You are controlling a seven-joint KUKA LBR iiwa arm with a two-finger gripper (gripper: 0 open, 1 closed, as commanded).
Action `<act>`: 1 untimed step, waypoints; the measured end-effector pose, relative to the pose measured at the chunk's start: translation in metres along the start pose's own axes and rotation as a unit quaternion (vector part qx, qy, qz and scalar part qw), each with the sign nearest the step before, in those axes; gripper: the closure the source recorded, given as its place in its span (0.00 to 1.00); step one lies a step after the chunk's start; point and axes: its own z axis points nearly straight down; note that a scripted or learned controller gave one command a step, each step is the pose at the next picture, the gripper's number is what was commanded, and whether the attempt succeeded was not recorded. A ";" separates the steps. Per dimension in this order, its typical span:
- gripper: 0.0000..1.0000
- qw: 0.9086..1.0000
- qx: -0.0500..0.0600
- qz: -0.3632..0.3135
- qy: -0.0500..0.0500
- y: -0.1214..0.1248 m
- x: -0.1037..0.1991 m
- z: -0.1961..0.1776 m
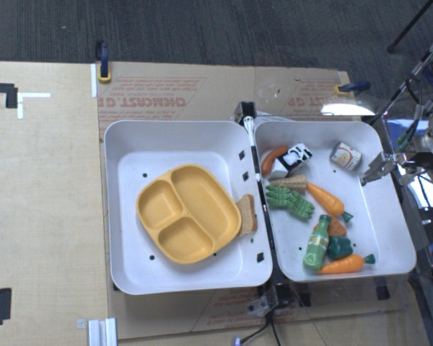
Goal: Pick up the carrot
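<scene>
Two carrots lie in the right bin (pixel 390 215) — one carrot (pixel 325 198) mid-bin beside the green bottle (pixel 317 244), another carrot (pixel 343 264) by the near wall. The gripper (pixel 381 169) hovers at the bin's right rim; whether it is open, I cannot tell. The clutter is the risk — a descent could catch the bottle or the leafy green toy (pixel 291 201) instead.

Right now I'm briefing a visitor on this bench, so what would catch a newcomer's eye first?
Probably the yellow divided plate in the left bin, a slice of toast at its right edge. Next, the toy food in the right bin: two carrots, a green bottle, a small can.
</scene>
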 end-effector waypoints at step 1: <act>0.00 0.998 -0.001 0.061 0.000 0.010 -0.011 0.174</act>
